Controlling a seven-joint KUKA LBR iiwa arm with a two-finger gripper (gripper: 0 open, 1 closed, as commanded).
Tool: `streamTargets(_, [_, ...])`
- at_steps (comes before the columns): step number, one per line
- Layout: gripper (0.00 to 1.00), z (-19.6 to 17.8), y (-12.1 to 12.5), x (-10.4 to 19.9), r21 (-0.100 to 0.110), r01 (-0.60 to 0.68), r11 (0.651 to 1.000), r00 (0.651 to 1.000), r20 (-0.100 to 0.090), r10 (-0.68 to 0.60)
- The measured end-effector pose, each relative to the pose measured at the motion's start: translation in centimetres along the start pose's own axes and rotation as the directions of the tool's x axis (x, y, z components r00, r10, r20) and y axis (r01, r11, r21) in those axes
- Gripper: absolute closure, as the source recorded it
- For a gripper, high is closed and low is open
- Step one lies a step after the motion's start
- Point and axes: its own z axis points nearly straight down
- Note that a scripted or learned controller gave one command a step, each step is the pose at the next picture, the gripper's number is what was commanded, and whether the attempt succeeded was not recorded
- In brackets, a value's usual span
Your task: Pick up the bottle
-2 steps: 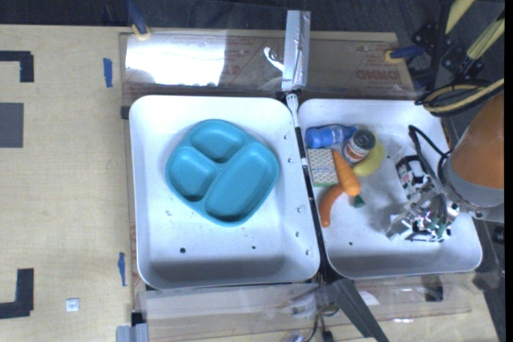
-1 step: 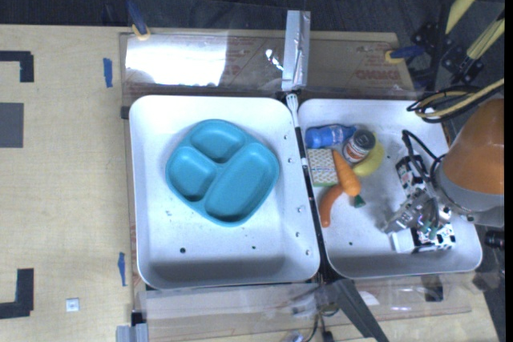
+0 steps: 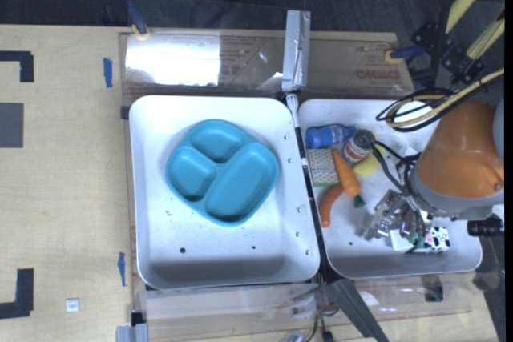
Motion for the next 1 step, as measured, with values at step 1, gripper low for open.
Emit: streamTargets(1, [1.00, -0.02, 0.38, 0.09, -0.001, 0.292, 0.956, 0.956, 0.002, -0.292])
